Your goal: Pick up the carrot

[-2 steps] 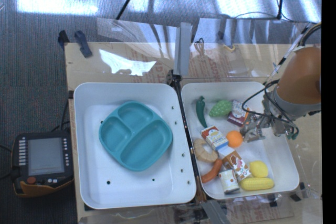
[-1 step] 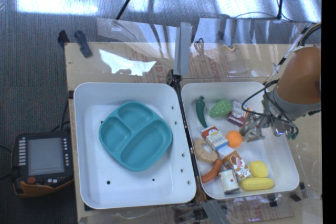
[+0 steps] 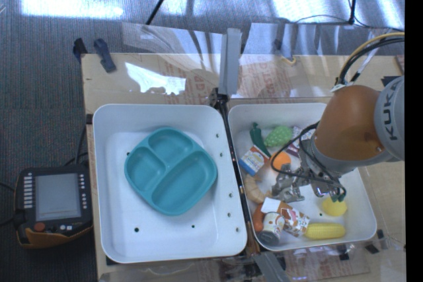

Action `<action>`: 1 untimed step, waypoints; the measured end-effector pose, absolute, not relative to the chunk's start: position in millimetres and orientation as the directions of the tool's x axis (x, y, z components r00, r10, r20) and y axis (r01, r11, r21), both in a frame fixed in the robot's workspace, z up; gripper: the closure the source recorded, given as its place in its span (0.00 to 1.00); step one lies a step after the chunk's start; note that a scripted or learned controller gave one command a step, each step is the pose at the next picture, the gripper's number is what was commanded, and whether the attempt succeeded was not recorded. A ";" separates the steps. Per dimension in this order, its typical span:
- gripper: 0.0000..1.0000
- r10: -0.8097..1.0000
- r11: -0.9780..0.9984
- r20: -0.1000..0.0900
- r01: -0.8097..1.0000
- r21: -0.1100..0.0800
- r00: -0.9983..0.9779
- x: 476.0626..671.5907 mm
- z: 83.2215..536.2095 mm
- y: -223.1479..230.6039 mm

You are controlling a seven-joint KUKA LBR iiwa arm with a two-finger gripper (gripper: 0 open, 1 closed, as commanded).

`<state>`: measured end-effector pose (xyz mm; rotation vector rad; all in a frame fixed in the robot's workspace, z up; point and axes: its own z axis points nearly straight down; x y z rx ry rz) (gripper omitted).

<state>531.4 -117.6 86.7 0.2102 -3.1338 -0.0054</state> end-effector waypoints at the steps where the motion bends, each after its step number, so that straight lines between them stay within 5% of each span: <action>1: 0.00 0.321 0.947 -0.001 0.321 0.001 -0.947 585.9 87.7 -123.2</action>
